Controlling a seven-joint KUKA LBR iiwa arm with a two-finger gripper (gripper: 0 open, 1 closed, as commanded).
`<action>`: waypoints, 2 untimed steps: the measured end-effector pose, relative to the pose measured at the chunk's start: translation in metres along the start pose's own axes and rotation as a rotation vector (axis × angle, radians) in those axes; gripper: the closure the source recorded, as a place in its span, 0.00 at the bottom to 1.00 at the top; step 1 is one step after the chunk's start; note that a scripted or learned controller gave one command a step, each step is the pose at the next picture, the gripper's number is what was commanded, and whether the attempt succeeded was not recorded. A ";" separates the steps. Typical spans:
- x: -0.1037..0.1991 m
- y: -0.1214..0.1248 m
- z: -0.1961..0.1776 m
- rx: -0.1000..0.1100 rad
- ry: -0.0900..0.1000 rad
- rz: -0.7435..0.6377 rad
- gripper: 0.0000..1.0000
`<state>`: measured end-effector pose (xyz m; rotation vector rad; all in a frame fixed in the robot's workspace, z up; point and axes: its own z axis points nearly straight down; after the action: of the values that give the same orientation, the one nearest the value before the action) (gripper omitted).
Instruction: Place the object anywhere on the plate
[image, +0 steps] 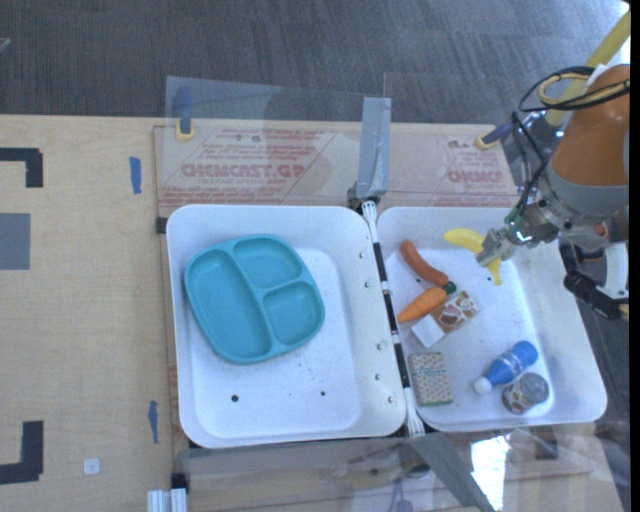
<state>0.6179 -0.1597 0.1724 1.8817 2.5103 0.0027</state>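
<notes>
While the jaws (497, 252) hang over the far part of the right bin (560, 400), a yellow banana (462, 238) lies just beside them on the side toward the left bin (200, 400), its long axis running roughly along the bin's far edge. Whether the jaws are parted or closed cannot be told — nothing is clearly seen between them. The teal divided plate (254, 297) rests in the left bin, well apart — any carry must cross the central divider.
</notes>
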 end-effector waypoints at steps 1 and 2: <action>0.053 0.046 -0.015 -0.001 0.000 -0.099 1.00; 0.124 0.004 -0.013 0.002 0.002 -0.160 1.00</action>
<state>0.5872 -0.0392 0.1850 1.6766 2.6551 0.0013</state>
